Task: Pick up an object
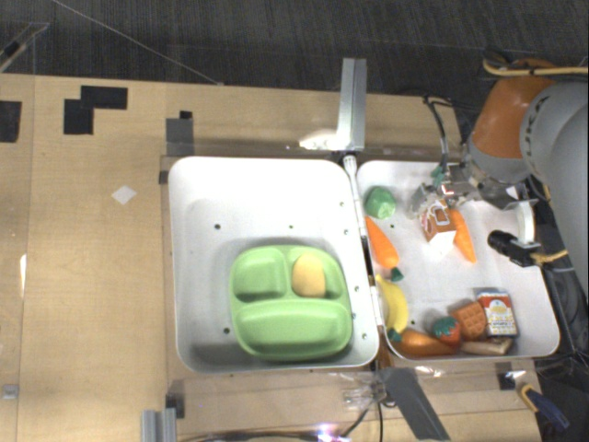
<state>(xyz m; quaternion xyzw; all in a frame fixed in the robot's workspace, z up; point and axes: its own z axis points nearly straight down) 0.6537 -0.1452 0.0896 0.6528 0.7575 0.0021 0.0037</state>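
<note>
Camera view has the gripper (448,194) low over the far end of the right bin (515,293), its fingers pinching the top of a small carton (437,222). An orange carrot (463,235) lies just beside the carton, a green ball (379,203) to the gripper's left. Well apart, in the left bin (212,201), a green tray (290,302) carries a yellow lemon (309,275)

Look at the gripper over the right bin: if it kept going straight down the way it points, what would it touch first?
Probably the small house-shaped toy, which lies right under the gripper, with an orange carrot just beside it. Depth is hard to judge from this slanted view.
</note>
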